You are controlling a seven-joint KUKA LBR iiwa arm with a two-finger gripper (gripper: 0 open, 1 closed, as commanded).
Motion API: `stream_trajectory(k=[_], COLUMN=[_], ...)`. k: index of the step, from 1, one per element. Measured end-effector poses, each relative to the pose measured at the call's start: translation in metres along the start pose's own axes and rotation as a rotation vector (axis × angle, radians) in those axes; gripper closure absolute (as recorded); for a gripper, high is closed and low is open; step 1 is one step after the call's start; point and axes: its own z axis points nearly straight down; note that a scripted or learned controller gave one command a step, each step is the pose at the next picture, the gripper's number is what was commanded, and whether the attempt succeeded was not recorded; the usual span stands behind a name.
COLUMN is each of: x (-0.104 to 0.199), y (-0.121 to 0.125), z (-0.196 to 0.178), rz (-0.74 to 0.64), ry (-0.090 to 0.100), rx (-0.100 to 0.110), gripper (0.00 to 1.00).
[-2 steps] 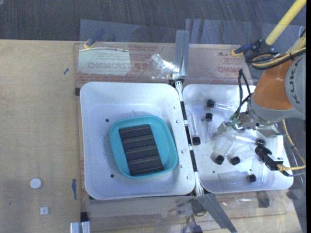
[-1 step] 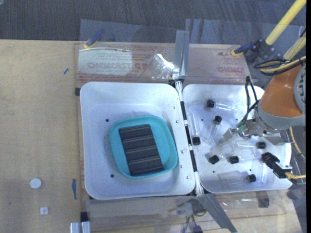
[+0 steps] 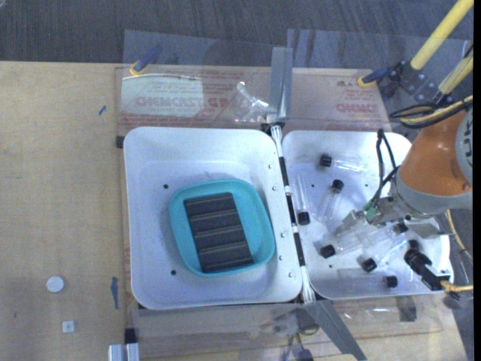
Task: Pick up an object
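The right bin holds several clear vials with black caps. One vial lies near the bin's middle and another vial lies along its left wall. A loose black cap sits toward the back. More vials lie in a cluster at the front. My gripper reaches in from the right and hangs low over that front cluster, below the orange band. Nothing is visibly held.
The left bin holds a teal dish with a dark grey ribbed block in it. A metal divider and crumpled clear plastic sit behind the bins. Yellow cables run at the upper right.
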Motion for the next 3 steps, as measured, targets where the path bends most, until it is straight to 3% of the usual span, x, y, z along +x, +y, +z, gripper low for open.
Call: stream_trajectory(k=[1, 2, 3], x=[-0.001, 0.044, 0.014], y=[0.002, 0.052, 0.02], z=[-0.011, -0.106, -0.062], rz=[0.002, -0.022, -0.181], ry=[-0.003, 0.002, 0.004], rx=[-0.006, 0.005, 0.007], gripper=[1.0, 1.0, 1.0])
